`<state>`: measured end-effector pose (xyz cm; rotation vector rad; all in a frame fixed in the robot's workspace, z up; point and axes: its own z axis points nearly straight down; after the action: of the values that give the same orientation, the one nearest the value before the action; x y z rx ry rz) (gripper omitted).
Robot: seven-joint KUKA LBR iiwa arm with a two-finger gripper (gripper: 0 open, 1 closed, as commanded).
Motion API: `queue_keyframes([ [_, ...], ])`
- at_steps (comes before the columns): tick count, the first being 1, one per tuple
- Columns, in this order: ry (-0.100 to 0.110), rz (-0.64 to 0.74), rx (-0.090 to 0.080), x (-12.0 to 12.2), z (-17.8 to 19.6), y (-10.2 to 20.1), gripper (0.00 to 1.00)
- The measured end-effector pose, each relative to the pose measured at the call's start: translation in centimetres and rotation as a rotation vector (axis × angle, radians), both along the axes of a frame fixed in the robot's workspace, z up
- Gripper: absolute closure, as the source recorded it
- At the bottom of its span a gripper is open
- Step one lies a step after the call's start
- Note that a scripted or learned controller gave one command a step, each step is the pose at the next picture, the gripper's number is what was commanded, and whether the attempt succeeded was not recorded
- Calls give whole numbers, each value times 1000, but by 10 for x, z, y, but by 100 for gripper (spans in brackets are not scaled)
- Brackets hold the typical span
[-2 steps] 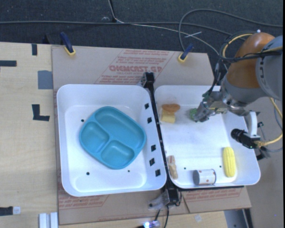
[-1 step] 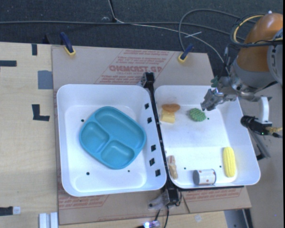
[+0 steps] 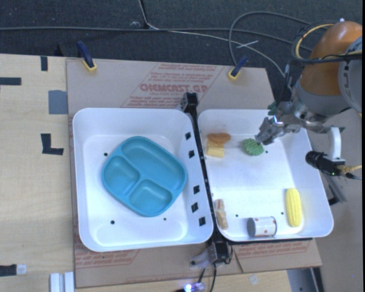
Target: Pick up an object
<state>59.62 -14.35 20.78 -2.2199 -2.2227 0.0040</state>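
My gripper (image 3: pixel 266 134) hangs low over the far right part of the right bin (image 3: pixel 304 181), its tip just right of a green broccoli piece (image 3: pixel 252 146) and touching or nearly touching it. Nothing shows between the fingers. An orange-brown food piece (image 3: pixel 218 138) and a pale yellow block (image 3: pixel 215 152) lie at the bin's far left. A yellow corn cob (image 3: pixel 294 207) rests near the right wall. A small can (image 3: pixel 262 226) lies on its side at the front, and a tan piece (image 3: pixel 220 213) sits by the front left wall.
The left bin (image 3: pixel 88 163) holds a blue divided plate (image 3: pixel 145 175). A black divider (image 3: pixel 198 163) runs between the bins. Cables (image 3: pixel 255 35) loop behind the arm, and two clamps (image 3: pixel 87 58) pin the cardboard at the back.
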Motion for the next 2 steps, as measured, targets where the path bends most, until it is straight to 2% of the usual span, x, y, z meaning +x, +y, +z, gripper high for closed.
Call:
queue_keyframes([
  [1,1,2,2,-16,-4,42,100],
  [2,0,4,3,-42,7,86,100],
])
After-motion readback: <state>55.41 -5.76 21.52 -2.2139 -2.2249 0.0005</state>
